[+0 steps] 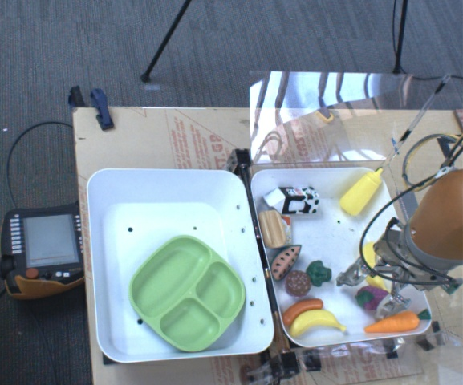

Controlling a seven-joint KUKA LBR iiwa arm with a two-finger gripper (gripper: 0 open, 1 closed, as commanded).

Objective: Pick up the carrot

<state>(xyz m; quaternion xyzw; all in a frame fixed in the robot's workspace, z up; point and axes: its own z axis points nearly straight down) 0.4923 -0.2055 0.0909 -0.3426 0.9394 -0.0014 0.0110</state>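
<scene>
Camera view looks down on the worktop (159,135) with its two white bins side by side. In the right bin (327,173) the carrot (391,322) lies flat near the front right corner, its orange body pointing left and its green top (424,315) toward the bin's right wall. It rests on the bin floor, so the pick itself is not done yet.

The arm (448,215) reaches in from the right, and the gripper (373,283) hangs over the right part of that bin, just behind the carrot and close to a small purple piece (369,297). Its metal fingers (348,277) look spread, with nothing visibly caught between them. From the slanted view I cannot tell how low they sit over the bin floor.

Other toys crowd the bin: a banana (318,322) and a hot dog (302,307) to the carrot's left, a broccoli piece (319,273), a yellow bottle (361,193) toward the back. The left bin (111,207) bears a green divided plate (187,293).

As I judge it, the approach is largely made, while lining up on the carrot, closing, and lifting all remain.
</scene>
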